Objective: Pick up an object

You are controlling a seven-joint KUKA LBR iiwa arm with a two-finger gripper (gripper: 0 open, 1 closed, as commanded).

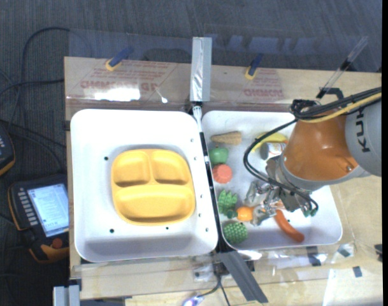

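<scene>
My gripper (265, 203) hangs low in the right bin (327, 231), under the orange band of the arm (318, 148). Just to its left lies a small orange ball (244, 214), close to or touching the gripper. An orange carrot (288, 226) lies just to its lower right. A green broccoli piece (227, 200) and a round green bumpy fruit (236, 232) sit further left. A red tomato (222, 173), a green pepper (218, 155) and a tan corn cob (225, 137) line the bin's left side. A yellow banana (274, 140) shows partly behind the arm.
The left bin (92, 190) holds a yellow divided tray (153, 185). A ridge (206, 171) separates the two bins. Black cables (254, 161) loop off the arm above the right bin. Handheld devices (44, 209) lie on the floor at the left.
</scene>
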